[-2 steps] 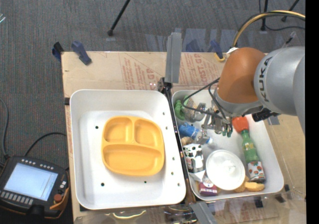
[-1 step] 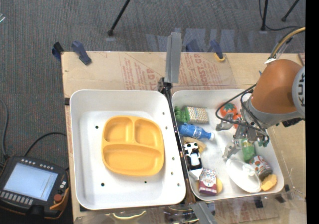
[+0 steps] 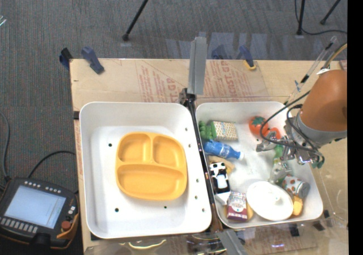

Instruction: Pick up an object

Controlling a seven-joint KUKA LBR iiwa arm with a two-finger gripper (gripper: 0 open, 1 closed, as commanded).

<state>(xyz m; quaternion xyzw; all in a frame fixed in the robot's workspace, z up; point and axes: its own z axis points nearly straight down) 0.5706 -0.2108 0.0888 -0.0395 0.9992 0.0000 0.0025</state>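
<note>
The arm, with its orange band (image 3: 326, 101), reaches in from the right over the right bin (image 3: 238, 106). My gripper (image 3: 282, 164) hangs low at that bin's right side, above a small greenish item (image 3: 279, 175) that it partly hides. Close by lie an orange-red toy (image 3: 260, 126) to its upper left, a white round plate (image 3: 269, 200) below it, and a small patterned item (image 3: 293, 185) at the plate's upper right. A blue bottle (image 3: 221, 149), a black-and-white toy (image 3: 219, 175) and a red packet (image 3: 236, 206) lie further left.
A yellow divided plate (image 3: 152, 166) sits in the left bin (image 3: 91, 135). A patterned box with a green item (image 3: 220, 130) lies near the bins' shared wall. A grey post (image 3: 197, 69) stands behind that wall. Cables (image 3: 283, 115) trail off the wrist.
</note>
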